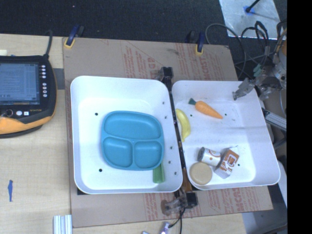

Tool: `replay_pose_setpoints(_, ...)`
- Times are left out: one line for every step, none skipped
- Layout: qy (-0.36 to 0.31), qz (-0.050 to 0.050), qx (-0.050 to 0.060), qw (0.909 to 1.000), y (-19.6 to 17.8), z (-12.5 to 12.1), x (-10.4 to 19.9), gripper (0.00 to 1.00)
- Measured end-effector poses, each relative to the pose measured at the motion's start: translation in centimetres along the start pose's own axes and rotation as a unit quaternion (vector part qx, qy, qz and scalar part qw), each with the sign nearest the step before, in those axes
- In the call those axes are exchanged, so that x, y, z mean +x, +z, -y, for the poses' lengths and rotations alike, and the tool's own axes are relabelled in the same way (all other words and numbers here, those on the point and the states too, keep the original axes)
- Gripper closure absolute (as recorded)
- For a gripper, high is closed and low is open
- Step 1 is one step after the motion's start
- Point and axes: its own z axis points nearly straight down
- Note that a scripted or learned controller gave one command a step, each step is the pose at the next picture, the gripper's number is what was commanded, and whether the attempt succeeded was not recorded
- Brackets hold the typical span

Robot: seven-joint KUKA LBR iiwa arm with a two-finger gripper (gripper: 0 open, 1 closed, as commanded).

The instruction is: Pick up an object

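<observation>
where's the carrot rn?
The carrot lies in the right bin, toward its far edge, right of the banana and left of the gripper.

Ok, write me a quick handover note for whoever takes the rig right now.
Pincer: at the right bin's far right edge, above the rim, holding nothing visible.
Right bin: carrot, banana against the left wall, small can, brown carton, round tan lid.
Left bin: blue divided plate, green piece.
Done: nothing picked.
Left: choose an object, grasp, lift.
</observation>
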Motion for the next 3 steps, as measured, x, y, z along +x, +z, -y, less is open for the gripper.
replay_pose_setpoints(0.000, 0.000, 0.001, 1.0000, 12.6, 4.8, 0.0, 0.00)
replay_pose_setpoints(-0.001, 0.000, 0.000, 1.0000, 12.4, -0.4, 8.9, 0.00)
replay_pose_setpoints(-0.002, 0.000, 0.001, 1.0000, 11.4, -0.4, 8.8, 1.00)
